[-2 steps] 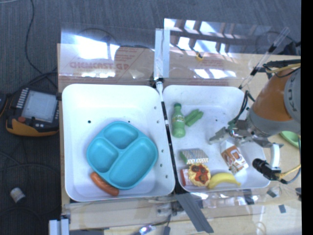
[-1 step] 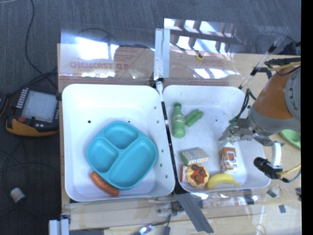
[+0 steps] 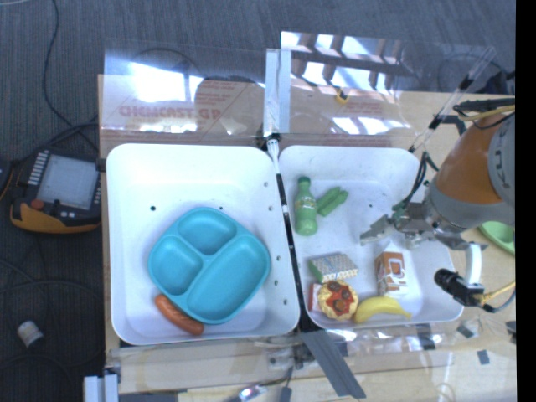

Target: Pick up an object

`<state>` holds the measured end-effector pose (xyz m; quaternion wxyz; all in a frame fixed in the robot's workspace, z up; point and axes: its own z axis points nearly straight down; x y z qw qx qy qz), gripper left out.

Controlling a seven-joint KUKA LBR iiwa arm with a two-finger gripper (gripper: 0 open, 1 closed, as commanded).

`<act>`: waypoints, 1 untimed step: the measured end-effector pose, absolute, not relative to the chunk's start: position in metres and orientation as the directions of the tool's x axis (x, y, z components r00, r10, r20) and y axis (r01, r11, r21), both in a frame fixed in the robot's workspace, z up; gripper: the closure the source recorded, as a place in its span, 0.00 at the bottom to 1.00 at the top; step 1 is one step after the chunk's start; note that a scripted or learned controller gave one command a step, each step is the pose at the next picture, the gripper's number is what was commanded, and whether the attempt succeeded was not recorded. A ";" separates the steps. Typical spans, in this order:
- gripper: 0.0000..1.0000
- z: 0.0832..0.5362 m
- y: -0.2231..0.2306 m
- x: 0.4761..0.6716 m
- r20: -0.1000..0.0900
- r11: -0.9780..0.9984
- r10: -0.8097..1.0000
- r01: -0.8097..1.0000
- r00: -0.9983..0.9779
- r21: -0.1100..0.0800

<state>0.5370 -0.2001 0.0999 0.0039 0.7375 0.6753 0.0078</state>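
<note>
Two white bins sit side by side on the desk (image 3: 494, 304), and the right bin (image 3: 368, 162) carries the small goods on offer: a green bottle (image 3: 305, 207) standing near the divider, a green pepper-like piece (image 3: 332, 199) just beside it, a grey-green packet (image 3: 334, 266) with a dotted face, a round pizza toy (image 3: 337, 299) in red and yellow, a yellow banana (image 3: 381, 310) touching the pizza's right side, and a small orange-and-white carton (image 3: 391, 273) just above the banana. The left bin (image 3: 126, 182) holds a glossy teal plate (image 3: 209, 263) with three compartments and a red-orange sausage (image 3: 178, 314) lying against the plate's lower left edge. The arm (image 3: 473, 170), grey with an orange band, leans in from the right, and its pincer (image 3: 400, 224) hangs over the right bin's right part, above the carton; whether its fingers are released or clenched cannot be told, as the metal parts blur together, and nothing is seen between them. Clear plastic panels (image 3: 335, 78) behind the bins throw bright glare, washing out the print on the cardboard (image 3: 167, 107) beneath. A handheld controller (image 3: 54, 191) lies on the dark carpet (image 3: 209, 7) at left, cut partly by the frame's edge.
</note>
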 end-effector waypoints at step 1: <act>0.00 0.090 -0.181 0.490 0.004 -0.354 0.935 0.935 0.354 0.018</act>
